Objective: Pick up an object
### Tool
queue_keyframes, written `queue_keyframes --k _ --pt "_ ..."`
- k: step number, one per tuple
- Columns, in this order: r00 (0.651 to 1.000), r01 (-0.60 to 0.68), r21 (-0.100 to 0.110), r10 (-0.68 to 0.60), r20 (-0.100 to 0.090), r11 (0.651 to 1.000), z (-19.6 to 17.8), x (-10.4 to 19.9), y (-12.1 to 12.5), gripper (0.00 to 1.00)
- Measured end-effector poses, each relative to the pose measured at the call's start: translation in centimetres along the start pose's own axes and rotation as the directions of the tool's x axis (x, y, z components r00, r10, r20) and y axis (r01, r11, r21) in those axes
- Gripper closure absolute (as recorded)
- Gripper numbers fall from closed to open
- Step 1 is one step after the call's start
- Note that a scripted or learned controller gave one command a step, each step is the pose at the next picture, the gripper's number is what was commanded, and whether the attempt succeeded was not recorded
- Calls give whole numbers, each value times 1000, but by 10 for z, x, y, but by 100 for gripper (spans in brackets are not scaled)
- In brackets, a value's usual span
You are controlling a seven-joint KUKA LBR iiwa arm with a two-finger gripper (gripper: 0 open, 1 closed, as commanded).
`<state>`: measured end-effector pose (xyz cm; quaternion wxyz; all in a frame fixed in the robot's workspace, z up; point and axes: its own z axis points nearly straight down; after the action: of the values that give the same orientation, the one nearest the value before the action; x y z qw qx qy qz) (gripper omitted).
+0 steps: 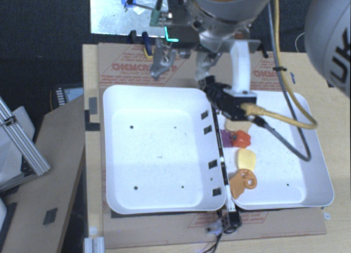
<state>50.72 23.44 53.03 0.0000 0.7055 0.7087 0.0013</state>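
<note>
The end effector (181,65) is seen raised above the counter's far edge, fingers spread and nothing held. The small objects (241,158), strung along the right bin's (307,191) left wall, lie nearer the camera, to its right.

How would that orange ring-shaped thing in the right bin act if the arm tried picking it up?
The orange ring looks small and flat, so it is probably light and may skid on the smooth white bin rather than lift. It lies close to the bin's left wall and against a yellow piece, so a push would likely nudge that too.
</note>
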Motion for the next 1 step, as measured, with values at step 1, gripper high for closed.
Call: queue_keyframes --k 1 --pt "1000 3 -3 -3 -2 1000 -12 0 0 100"
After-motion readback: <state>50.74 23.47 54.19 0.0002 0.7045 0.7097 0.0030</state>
